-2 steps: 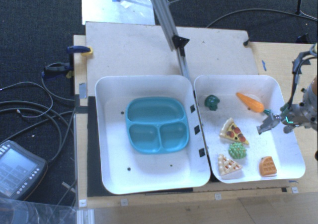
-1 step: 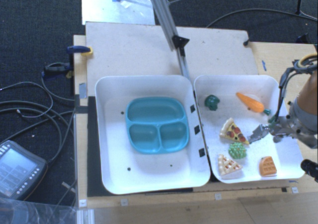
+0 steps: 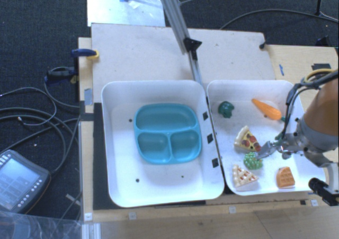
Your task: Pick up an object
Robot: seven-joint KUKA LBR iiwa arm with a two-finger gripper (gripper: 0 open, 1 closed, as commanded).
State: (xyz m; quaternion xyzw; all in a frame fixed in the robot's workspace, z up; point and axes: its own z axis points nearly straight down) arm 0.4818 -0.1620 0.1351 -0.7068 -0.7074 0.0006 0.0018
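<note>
Reaching toward the green grapes [image 3: 253, 161], your gripper [image 3: 266, 150] is sitting just right of them. I cannot tell its state. Be centring over them before descending.

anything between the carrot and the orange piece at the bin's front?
Camera view: the gripper and wrist cross that stretch, between the carrot and the orange piece. Otherwise bare white bin floor.

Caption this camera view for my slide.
End effector poised at green grapes among toy foods in right bin; teal tray left.
</note>
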